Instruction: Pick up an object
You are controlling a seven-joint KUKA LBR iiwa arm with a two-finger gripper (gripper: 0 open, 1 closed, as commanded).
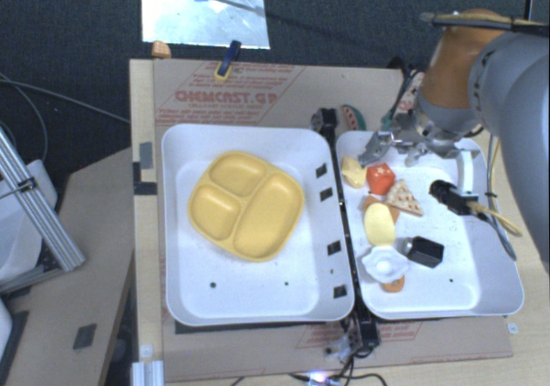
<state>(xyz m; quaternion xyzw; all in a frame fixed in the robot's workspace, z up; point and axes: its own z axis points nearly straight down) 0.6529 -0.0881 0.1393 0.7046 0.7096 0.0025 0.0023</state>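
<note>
White egg piece (383, 265) front; red tomato (380, 177) just below gripper (394, 146).

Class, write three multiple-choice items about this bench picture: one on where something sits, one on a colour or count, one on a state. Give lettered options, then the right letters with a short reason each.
1. Where does the yellow divided plate lie?
A. in the left bin
B. in the right bin
C. on the dark floor

2. How many compartments does that plate have?
A. two
B. three
C. five

3. What is the state of the pincer?
A. gripping the yellow plate
B. lifting the small black block
C. above the far end of the right bin, with no object seen between its fingers

Key:
1 A, the plate rests on the left bin floor.
2 B, three hollows show in it.
3 C, it hangs over the right bin, while the black block lies on the bin floor.
</note>
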